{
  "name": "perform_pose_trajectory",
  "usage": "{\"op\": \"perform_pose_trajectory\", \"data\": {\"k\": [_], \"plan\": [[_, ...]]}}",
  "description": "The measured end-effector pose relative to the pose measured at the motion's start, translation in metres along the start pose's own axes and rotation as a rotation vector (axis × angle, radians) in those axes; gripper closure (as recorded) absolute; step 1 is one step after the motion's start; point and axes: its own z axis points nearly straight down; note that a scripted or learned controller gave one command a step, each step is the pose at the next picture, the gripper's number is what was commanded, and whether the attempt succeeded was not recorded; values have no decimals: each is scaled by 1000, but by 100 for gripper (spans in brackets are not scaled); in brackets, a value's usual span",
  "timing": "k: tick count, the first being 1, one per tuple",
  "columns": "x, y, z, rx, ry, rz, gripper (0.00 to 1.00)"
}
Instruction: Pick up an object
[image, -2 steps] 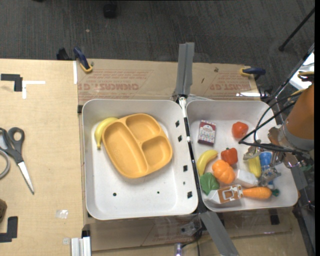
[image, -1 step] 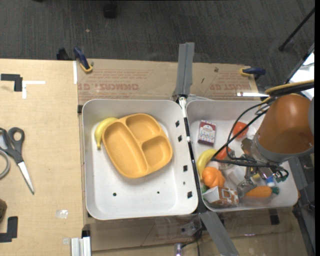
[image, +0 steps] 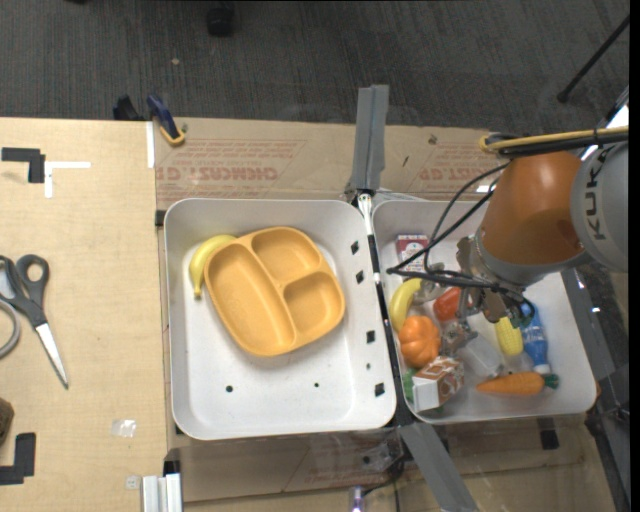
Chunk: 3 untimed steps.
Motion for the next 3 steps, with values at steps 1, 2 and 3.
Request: {"op": "perform_pose_trajectory", "data": {"k": [1,2,3], "plan": [[14,-2,0,0,2,-62,0],[27,8,0,-1,2,-33,0],[25,6,0,0,0,67,0]]}}
